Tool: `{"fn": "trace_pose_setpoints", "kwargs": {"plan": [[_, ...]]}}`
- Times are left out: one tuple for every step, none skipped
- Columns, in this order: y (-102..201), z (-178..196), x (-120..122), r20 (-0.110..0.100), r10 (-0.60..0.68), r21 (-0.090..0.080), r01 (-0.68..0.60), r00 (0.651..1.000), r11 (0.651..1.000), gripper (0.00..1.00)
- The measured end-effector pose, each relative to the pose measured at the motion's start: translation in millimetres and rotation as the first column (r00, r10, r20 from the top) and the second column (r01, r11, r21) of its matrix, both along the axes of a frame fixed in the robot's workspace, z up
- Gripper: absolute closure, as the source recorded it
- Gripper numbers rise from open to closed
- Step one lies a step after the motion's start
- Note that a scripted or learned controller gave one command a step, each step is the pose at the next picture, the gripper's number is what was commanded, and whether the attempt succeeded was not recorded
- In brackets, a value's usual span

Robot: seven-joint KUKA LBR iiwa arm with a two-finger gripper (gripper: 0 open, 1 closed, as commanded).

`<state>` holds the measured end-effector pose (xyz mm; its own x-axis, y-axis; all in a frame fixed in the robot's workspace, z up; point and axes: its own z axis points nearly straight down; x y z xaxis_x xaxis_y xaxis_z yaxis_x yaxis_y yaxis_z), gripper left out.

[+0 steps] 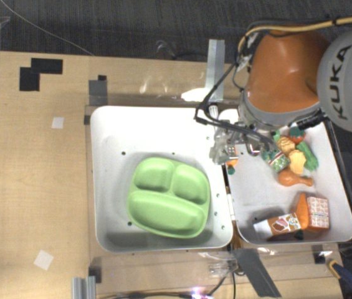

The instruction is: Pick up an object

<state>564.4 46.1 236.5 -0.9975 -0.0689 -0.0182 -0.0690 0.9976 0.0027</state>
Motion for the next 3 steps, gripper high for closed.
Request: {"fn": "trace_pose_setpoints", "kwargs": {"plan": [[-2.8, 21.4, 67.7, -0.006, -0.021, -0.001, 0.021, 1.000, 1.000, 1.00], [-1.1, 34.9, 69.7, 0.005, -0.017, 0.001, 0.017, 1.000, 1.000, 1.00], [-48.5, 14.2, 98.0, -0.008, 0.226, -0.005, -0.226, 0.974, 0.974, 1.00]]}}
